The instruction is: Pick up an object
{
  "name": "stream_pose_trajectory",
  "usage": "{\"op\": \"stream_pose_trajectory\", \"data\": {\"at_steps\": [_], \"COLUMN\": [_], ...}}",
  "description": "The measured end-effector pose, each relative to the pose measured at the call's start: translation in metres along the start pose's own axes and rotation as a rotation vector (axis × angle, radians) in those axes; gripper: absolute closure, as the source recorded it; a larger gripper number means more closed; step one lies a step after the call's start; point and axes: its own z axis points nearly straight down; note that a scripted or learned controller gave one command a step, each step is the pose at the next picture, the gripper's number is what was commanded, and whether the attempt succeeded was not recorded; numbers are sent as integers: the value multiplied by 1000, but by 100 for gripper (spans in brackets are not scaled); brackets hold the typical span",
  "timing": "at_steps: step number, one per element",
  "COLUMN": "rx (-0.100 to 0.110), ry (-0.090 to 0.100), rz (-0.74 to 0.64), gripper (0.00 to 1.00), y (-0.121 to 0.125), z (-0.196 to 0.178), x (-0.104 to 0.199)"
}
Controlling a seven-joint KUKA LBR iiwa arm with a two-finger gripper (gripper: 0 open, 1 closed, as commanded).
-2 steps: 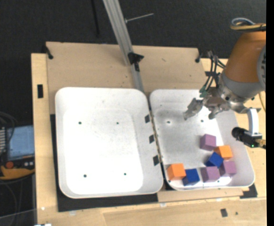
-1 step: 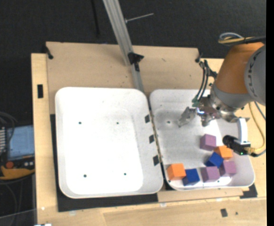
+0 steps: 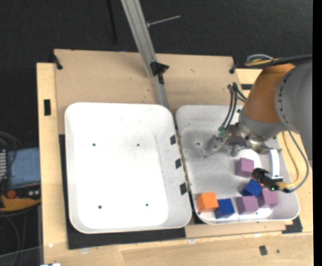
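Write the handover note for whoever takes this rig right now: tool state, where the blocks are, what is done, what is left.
Tool: low over the right bin, in its upper middle, above bare floor; nothing visibly held.
Blocks: all in the right bin. Orange block and a blue block at the near edge, purple block beside them, another purple block and another blue block under the arm.
Left bin: no blocks in it.
Done: no pick yet.
Left: grasp one block and lift it.
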Motion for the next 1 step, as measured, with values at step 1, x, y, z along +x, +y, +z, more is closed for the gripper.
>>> {"op": "stream_pose_trajectory", "data": {"at_steps": [1], "rx": [-10], "ry": [0], "rz": [7], "gripper": [100], "y": [3], "z": [-15], "x": [-1]}}
